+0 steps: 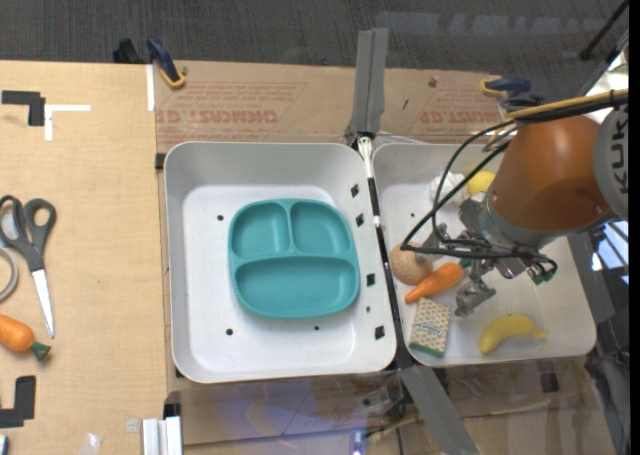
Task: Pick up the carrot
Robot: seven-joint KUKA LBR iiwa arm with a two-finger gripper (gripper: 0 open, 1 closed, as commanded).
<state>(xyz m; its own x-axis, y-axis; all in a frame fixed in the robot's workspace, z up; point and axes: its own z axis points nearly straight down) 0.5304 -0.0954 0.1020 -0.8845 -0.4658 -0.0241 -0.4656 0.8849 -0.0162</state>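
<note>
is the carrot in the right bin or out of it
In. The carrot lies on the right bin's floor, beside the gripper.

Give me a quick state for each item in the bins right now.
carrot: lying flat in the right bin, beside the gripper
banana: lying flat, apart from the gripper
small packet: lying flat below the carrot
teal divided plate: upright in the left bin

The light wooden bench (90, 243) fills the left of the frame. At its left edge lie grey-handled scissors (30, 253) and, below them, a small orange carrot-shaped toy (18, 335). Right of centre, on brown cardboard (260, 108), sit two shallow white bins (185, 273).
</note>
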